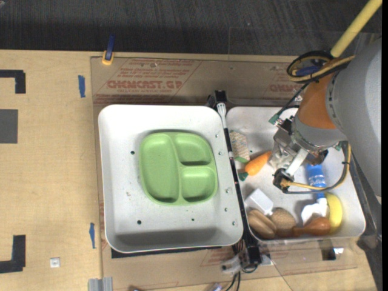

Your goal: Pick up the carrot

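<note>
Carrot (258, 163) is lying in the right bin (357, 223), near its left wall. Hand (284, 173) is hovering just right of it; grip state cannot be determined.

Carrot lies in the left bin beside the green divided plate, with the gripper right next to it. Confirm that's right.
Not quite. The carrot lies in the right bin, near its left wall, not in the left bin. The green divided plate sits alone in the left one. The gripper is indeed right next to the carrot, as the camera view shows.
</note>
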`<state>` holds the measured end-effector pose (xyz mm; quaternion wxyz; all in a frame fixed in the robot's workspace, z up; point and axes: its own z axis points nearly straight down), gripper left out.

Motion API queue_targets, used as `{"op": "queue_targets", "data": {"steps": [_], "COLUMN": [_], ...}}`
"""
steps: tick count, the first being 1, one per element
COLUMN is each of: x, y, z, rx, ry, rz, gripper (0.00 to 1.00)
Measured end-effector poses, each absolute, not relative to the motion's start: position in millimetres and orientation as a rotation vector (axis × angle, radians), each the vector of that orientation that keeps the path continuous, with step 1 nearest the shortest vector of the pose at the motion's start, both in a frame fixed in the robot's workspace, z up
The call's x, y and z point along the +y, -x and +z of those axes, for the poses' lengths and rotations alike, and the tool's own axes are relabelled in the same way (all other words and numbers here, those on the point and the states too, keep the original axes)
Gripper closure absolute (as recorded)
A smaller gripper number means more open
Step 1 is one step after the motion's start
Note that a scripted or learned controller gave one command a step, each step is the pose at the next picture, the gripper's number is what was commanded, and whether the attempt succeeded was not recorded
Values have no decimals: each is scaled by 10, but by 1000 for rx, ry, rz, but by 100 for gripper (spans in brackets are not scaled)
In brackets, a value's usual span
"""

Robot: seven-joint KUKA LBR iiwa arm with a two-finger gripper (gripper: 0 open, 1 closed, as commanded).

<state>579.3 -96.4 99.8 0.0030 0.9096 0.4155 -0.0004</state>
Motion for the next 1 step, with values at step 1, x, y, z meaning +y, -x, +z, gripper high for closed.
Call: {"op": "queue_targets", "data": {"steps": [1], "x": [-963], "y": [-5790], "z": [992], "rx": [1303], "ry": [-2853], "rz": [-3], "gripper": [0]}}
